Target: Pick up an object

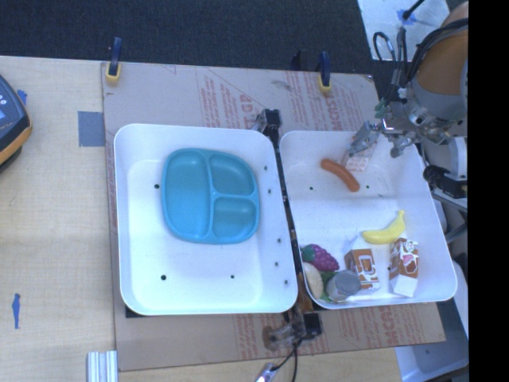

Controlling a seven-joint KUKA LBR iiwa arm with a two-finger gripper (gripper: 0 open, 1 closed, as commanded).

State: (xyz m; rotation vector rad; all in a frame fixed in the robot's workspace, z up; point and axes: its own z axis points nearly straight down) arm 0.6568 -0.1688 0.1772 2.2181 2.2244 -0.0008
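Observation:
My gripper (380, 140) hangs over the back of the right bin (312, 213), its fingers spread apart with nothing between them. An orange sausage (340, 174) lies just below and left of it on the bin floor. At the bin's front lie a yellow banana (384, 231), two small cartons (364, 267) (405, 267), a bunch of purple grapes (319, 257), a grey round piece (344, 284) and a pale piece (313, 279).
The left bin (135, 237) holds a blue divided plate (211, 195). Clamps (114, 60) (324, 68) stand at the back edge of the cardboard. A yellow and black device (9, 122) sits at the far left of the bench.

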